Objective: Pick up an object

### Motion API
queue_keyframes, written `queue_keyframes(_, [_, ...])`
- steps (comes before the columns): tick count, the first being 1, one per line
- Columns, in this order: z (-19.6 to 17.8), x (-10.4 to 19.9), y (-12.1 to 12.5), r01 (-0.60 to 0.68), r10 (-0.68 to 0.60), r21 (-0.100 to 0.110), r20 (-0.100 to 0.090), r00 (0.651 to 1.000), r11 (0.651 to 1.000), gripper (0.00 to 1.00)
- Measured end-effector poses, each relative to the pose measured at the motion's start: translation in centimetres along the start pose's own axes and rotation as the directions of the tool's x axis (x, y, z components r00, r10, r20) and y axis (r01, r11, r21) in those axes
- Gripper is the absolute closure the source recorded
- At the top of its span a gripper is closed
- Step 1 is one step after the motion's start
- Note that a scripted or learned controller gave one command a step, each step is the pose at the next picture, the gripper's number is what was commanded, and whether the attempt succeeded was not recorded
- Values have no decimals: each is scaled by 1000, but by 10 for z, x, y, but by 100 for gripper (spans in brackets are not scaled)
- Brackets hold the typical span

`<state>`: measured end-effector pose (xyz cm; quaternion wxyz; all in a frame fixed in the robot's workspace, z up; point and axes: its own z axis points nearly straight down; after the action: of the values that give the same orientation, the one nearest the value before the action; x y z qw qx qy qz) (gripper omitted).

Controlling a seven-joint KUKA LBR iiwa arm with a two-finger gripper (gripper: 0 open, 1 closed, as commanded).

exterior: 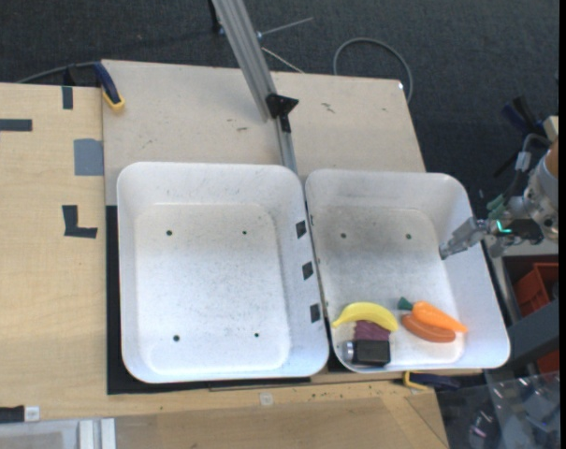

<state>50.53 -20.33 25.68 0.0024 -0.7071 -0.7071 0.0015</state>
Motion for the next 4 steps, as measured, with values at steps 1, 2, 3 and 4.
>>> queue_keyframes(1, [-2,0,1,2,-2,-4,1,1000,1000,0])
queue_keyframes(2, [57,8,7,1,-1,2,0,1000,1000,0])
queue_keyframes(3, [119,8,11,1,-1,2,0,1000,1000,0])
queue_keyframes(4, [169,8,12,1,-1,-5,3,1000,1000,0])
